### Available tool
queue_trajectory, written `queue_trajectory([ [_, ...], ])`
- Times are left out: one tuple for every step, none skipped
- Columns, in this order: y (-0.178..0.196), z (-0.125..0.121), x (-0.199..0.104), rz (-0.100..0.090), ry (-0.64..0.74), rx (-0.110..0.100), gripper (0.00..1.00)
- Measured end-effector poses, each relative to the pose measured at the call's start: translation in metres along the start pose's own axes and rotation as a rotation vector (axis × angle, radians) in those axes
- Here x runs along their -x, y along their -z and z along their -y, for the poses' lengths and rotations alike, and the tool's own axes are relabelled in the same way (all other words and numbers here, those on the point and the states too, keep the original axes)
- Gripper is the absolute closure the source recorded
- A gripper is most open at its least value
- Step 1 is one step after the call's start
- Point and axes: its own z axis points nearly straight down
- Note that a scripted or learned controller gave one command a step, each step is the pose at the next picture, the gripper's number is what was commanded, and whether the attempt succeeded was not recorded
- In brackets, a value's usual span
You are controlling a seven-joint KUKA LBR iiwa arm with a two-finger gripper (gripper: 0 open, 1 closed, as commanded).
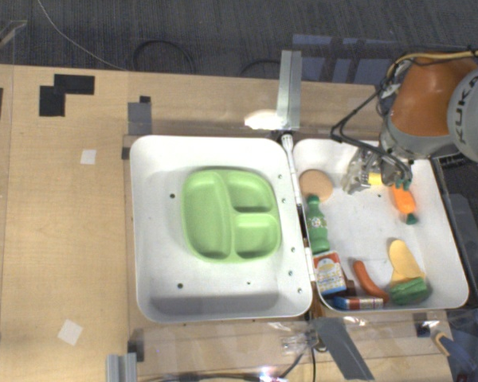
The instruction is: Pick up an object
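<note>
Your metal two-finger gripper (370, 173) hovers in the right white plastic bin (450, 237), beside the orange plastic carrot (404, 200).

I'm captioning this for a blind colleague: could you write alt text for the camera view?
The arm's end effector hovers in the right bin beside a toy carrot. That bin also holds a green bottle; the left bin holds a green divided tray.

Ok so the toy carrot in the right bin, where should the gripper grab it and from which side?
Probably across the orange body of the carrot, near its middle, coming straight down from above. It lies flat on the floor of the right bin, green end toward the camera, with bare floor on both long sides, so fingers could close across its narrow width. The gripper is just to its left.
</note>
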Motion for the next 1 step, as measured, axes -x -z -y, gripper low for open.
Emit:
queue_trajectory([
  [0.1545, -0.0238, 0.0125, 0.001, 0.052, 0.000, 1.00],
])
